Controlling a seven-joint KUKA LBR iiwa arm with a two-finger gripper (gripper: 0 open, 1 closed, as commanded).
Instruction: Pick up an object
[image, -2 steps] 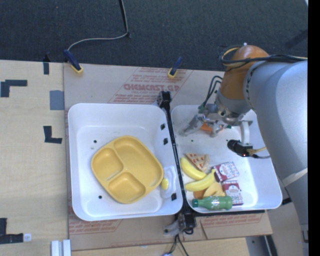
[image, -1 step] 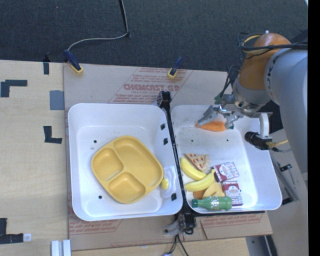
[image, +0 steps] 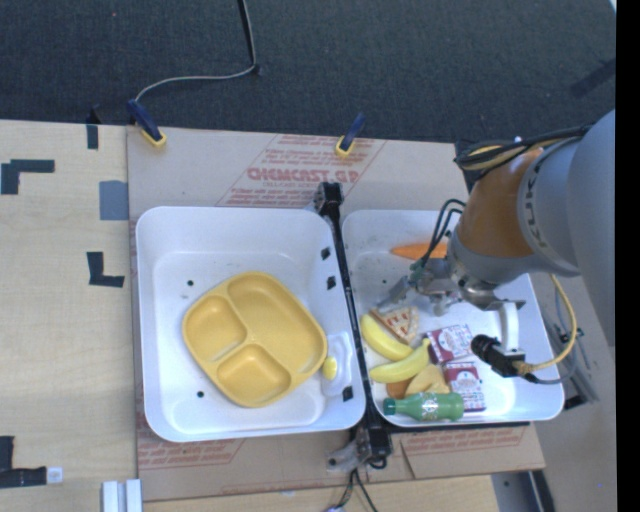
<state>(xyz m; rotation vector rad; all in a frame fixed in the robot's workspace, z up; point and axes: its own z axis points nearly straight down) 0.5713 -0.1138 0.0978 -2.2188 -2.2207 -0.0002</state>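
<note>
End effector (image: 405, 292) low in right bin (image: 535, 405), just above pizza-slice toy (image: 403, 323); finger state hidden under wrist, cannot tell, nothing seen gripped. Just below: two bananas (image: 385, 340) and (image: 400, 370), touching, w/ small red-white cartons (image: 452, 342) and (image: 467, 385) beside. Green bottle (image: 425, 406) lying flat along near wall. Orange carrot-like piece (image: 415, 251) at far side, partly behind arm (image: 510, 220). Left bin (image: 160, 300) holds yellow divided tray (image: 255, 338), small yellow bit (image: 329, 368) by its edge. Both bins on cardboard sheet (image: 290, 175) over worktop (image: 60, 300). Step judged: approach/descent onto pizza slice or upper banana, no pick confirmed. Next calls for closing squarely on one item, then straight lift; crowded pile, so neighbours prob. dragged or grip slips.
</note>
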